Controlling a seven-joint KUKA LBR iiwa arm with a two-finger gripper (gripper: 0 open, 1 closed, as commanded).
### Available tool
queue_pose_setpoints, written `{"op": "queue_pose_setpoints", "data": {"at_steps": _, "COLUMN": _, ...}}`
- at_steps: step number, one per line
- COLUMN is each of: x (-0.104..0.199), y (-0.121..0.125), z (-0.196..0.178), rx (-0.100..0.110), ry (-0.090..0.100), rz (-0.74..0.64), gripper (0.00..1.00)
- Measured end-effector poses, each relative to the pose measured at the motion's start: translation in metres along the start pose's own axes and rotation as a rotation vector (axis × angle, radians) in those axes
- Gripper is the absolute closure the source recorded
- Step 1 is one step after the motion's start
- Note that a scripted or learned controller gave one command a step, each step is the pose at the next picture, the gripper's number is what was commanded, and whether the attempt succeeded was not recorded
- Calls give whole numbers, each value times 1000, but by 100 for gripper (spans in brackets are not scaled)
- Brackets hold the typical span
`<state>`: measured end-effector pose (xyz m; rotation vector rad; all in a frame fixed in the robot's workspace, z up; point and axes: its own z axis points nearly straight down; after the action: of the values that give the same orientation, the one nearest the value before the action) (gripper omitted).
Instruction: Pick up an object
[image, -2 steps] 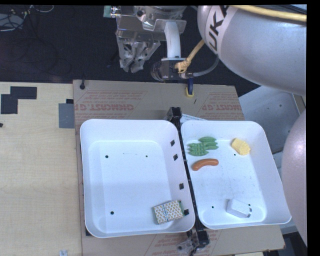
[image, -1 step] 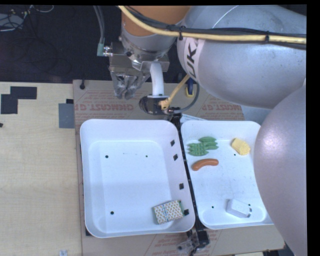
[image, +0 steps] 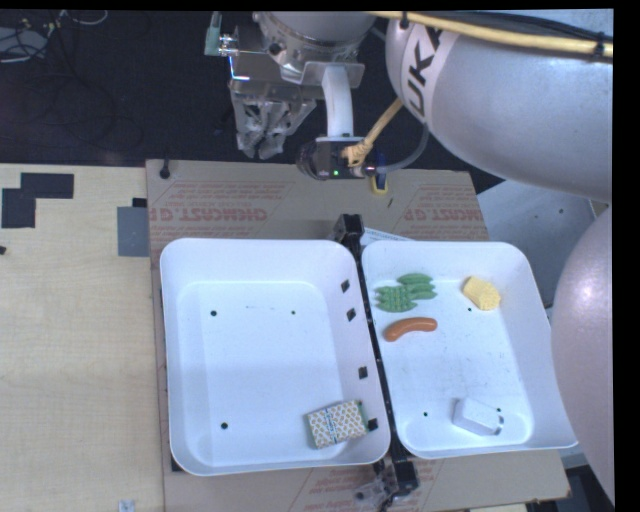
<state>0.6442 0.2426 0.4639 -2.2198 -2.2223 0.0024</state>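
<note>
Gripper (image: 262, 138) up high at far edge of scene, above the cardboard sheet (image: 300, 205), beyond the far rim of the left bin (image: 190, 350). Nothing seen between its fingers; can't tell if wide or narrow, tips blur together against dark background. Grey arm (image: 500, 90) sweeps in from the right, filling upper right corner, yellow cable (image: 375, 130) hanging near wrist.

Left bin: one patterned rectangular block (image: 335, 423), checkered tan/green, lying flat in near right corner, close to the divider wall, tilted slightly.

Right bin (image: 535, 400): four items, all apart from each other.
- green pea-pod-like toy (image: 405, 292), far left part of bin, near divider.
- orange sausage-shaped piece (image: 410, 328), just near of the green one, lying roughly left-right, not touching it as far as visible.
- yellow chunk (image: 481, 293), far right area, well apart from green toy.
- white block (image: 476, 416), near right area, hard to see against bin floor, slightly angled.

Bins sit side by side, touching along the middle, black clips (image: 349, 228) at far and near ends of the joint. Wooden bench top (image: 70, 350) to the left, with dark square markings at far left.
</note>
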Motion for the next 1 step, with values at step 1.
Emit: {"op": "queue_pose_setpoints", "data": {"at_steps": 1, "x": 2, "y": -1, "z": -49, "rx": 2, "ry": -1, "rz": -4, "gripper": 100}}
